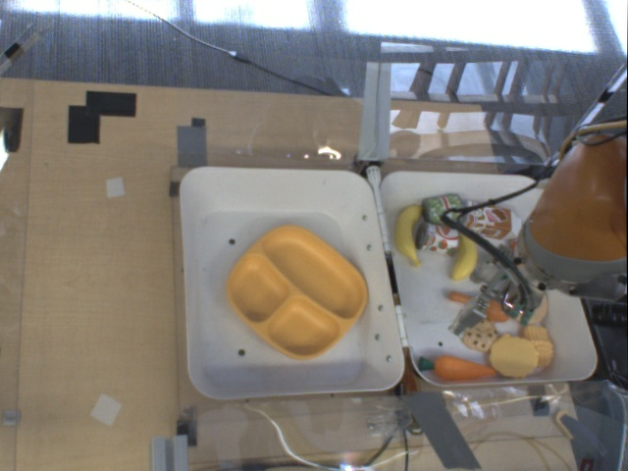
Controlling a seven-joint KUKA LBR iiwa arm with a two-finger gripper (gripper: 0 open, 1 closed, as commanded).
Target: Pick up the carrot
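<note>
Left bin [196,292] first: a yellow tray [296,289] sits in it at a slant, smooth moulded plastic with three rounded compartments, nothing in them. Across the divider, the right bin [417,322] is crowded. Two bananas, one [407,234] by the wall and one [464,259] further in, both glossy and curved, flank a green-and-white pack [442,214].

Down at the front edge lies the carrot [464,368], a smooth orange taper with its green stub at the left, lying flat along the near wall, just beside a pale yellow round [514,355] and a spotted cracker [479,338]. A second, smaller orange piece [461,298] sits further back.

The gripper [486,307] hangs above and behind the carrot, over that cluster. Cables cross it, so I can't tell how its jaws stand.

My read: the approach is under way. To do it well, the gripper should come toward the front wall, turn to span the carrot's narrow width near mid-length, and keep clear of the round and the rim.
</note>
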